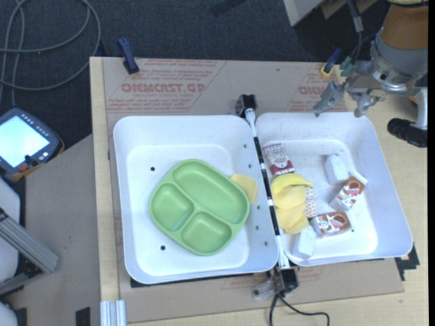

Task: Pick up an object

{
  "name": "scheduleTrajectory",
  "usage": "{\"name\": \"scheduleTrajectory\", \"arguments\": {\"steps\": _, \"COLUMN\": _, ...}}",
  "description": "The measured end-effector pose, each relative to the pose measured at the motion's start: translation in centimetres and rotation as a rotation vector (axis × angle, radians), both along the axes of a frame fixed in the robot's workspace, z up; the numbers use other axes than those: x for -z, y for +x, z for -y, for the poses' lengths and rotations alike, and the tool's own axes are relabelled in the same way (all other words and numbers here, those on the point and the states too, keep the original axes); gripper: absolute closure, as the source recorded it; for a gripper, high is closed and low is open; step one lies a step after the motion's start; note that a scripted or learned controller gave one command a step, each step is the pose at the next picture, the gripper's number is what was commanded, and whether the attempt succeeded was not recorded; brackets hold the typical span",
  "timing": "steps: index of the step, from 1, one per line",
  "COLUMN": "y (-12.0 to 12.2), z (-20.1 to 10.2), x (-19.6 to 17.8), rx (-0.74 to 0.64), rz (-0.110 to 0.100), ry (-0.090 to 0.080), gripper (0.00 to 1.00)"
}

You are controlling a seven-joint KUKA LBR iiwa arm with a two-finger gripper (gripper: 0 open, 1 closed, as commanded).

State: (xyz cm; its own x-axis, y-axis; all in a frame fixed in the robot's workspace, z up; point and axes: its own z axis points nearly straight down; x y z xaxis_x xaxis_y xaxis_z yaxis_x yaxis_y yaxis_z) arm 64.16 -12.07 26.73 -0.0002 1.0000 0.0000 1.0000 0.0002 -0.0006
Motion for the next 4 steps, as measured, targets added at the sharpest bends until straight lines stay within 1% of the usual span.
{"name": "scheduleTrajectory", "arguments": {"steps": 1, "y": -5.3, "z": 1.4, "x": 14.1, "rx": 0.001, "rz": -0.002, "ry": 0.001, "gripper": 0.00}}
{"name": "scheduleTrajectory", "arguments": {"steps": 2, "y": -7.9, "z": 5.0, "x": 16.0, "rx": -0.003, "rz": 0.010, "ry": 0.004, "gripper": 0.00}}
{"name": "scheduleTrajectory", "arguments": {"steps": 3, "y": -9.0, "z": 6.2, "x": 16.7, "rx": -0.014, "rz": 0.025, "ry": 0.011, "gripper": 0.00}}
{"name": "scheduleTrajectory", "arguments": {"steps": 4, "y": -10.2, "z": 6.1, "x": 16.8, "rx": -0.014, "rz": 0.041, "ry": 0.002, "gripper": 0.00}}
